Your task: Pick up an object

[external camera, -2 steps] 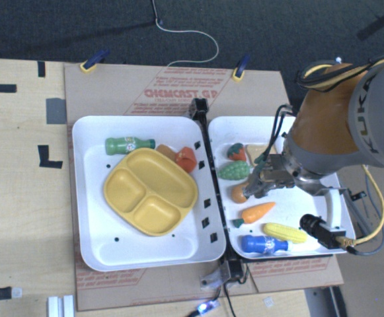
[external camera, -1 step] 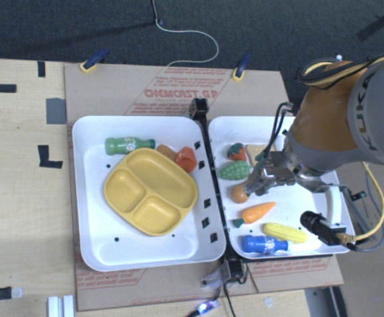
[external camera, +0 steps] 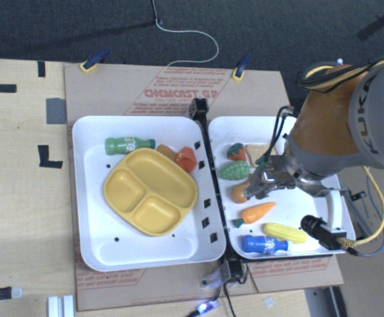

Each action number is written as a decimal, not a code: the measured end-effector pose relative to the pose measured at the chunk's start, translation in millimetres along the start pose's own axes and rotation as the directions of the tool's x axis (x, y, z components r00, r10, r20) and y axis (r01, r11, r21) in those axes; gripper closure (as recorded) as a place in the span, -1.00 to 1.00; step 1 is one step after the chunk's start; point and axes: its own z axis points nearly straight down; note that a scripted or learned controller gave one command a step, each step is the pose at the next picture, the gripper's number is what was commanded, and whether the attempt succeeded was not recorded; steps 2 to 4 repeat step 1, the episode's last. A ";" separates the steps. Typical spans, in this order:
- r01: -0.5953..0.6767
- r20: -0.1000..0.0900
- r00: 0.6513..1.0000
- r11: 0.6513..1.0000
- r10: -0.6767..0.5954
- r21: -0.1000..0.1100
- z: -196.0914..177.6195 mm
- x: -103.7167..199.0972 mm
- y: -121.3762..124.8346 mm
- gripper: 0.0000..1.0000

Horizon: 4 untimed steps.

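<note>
Camera view: carrot (external camera: 258,211) lies pointing lower-left, leafy end down.

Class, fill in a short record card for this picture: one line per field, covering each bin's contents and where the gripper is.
left bin: yellow divided plate, green bottle, red toy
right bin: carrot, corn cob, blue bottle, green vegetable, orange toy
gripper: low over the right bin, beside the orange toy
arm: enters from the right
</note>
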 end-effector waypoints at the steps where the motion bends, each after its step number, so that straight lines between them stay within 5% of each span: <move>1: -0.002 0.002 1.000 1.000 0.002 0.000 11.7 -9.3 -2.0 1.00; 4: -0.002 0.002 1.000 1.000 0.002 0.000 11.7 -9.3 -2.0 1.00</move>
